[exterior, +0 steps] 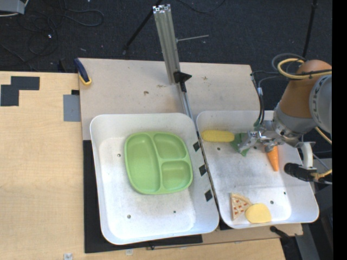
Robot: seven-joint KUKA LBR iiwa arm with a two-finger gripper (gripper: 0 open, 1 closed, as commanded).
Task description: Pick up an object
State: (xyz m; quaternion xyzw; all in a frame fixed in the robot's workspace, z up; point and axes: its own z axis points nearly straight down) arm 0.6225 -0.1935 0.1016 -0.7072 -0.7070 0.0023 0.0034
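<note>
1. Two shallow white bins are sitting side by side on the worktop [130,85]: the left bin [108,210] and the right bin [293,210], seen from above at a slant.
2. The left bin is carrying a green divided plate [159,162], lying flat near its middle.
3. The right bin is holding a corn cob [218,136] at its far left, an orange carrot [272,157] toward its right side, and a pizza slice [238,205] just beside a yellow round piece [258,213] at its near edge.
4. The arm [303,99] is reaching in from the right, bending down over the far part of the right bin.
5. The pincer [250,143] is hovering low between the corn cob and the carrot, with a small green object [243,148] showing right at its tip.
6. Whether the pincer is gaping or closed, and whether it is gripping that green object, I cannot tell from this angle.
7. A metal post [169,45] is standing behind the bins.
</note>
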